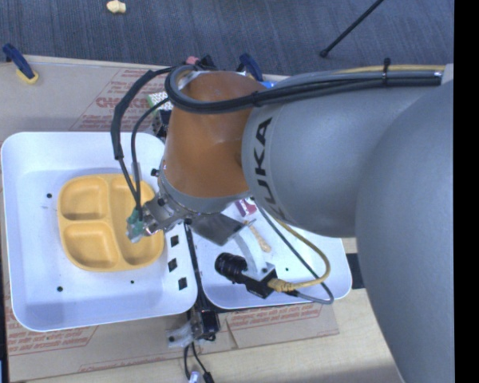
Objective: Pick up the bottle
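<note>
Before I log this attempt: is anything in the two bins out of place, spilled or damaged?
Nothing looks spilled or broken. The yellow divided tray lies flat in the left bin, slightly turned against the bin's sides. The arm covers much of the right bin, so I cannot judge what lies under it.

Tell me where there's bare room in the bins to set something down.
The left white bin has bare floor along its near edge, below the yellow divided plastic tray, and a strip at its far left. It is crowded where the grey and orange arm overhangs the bins' shared edge and the right bin.
</note>
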### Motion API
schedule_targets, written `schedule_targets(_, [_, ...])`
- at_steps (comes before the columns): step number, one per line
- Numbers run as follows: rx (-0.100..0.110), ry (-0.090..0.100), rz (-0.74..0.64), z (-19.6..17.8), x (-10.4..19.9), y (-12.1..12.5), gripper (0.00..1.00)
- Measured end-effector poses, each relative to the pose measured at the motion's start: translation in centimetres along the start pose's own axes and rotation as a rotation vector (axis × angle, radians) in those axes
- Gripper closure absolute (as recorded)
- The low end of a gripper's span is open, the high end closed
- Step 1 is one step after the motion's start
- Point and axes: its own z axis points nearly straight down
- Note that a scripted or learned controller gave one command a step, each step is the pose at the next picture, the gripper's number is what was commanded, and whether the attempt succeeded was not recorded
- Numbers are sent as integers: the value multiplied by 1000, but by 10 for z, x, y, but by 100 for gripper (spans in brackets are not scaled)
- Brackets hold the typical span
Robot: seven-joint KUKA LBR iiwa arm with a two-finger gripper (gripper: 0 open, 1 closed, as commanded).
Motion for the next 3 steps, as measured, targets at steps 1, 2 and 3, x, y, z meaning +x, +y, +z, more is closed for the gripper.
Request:
schedule_targets(1, [-4,-2,-59,-28,-77,-39,100])
schedule_targets(2, [-1,0,-165,-4,-30,-15,100])
schedule_targets(3, [-4,-1,-77,-54,-63,-31,100])
